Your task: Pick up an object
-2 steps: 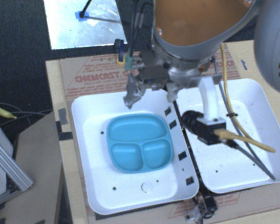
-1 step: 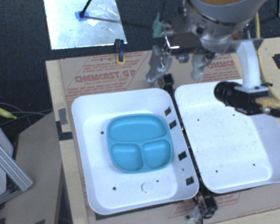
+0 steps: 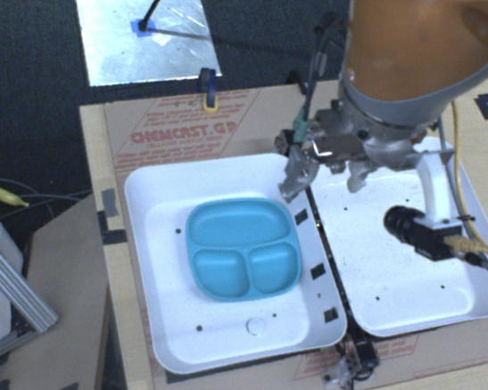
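Note:
A light blue divided plate with three compartments lies flat in the middle of the left bin. My gripper hangs over the ridge where the two bins meet, near their far edge, up and to the right of the plate. Its two grey fingers are spread apart: the left fingertip is above the left bin's right rim and the other is over the right bin. Nothing sits between them. The gripper is apart from the plate.
A faint small round thing shows on the left bin's floor near its front wall. Both bins rest on a cardboard sheet. A shiny foil sheet lies beyond it. The orange-banded wrist looms over the right bin's far side.

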Controlling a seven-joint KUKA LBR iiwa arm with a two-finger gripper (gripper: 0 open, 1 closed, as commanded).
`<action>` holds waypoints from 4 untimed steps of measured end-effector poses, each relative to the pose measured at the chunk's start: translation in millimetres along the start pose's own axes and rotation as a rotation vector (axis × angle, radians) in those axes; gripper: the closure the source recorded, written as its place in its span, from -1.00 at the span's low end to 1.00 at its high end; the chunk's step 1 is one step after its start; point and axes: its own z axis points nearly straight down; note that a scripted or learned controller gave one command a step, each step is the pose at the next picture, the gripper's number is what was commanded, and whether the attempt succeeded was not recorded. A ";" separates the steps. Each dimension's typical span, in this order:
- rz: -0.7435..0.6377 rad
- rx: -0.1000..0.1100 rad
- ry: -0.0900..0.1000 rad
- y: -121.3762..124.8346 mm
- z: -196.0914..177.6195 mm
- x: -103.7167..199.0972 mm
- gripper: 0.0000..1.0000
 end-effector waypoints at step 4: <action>-0.012 -0.009 0.005 16.6 -9.3 54.5 1.00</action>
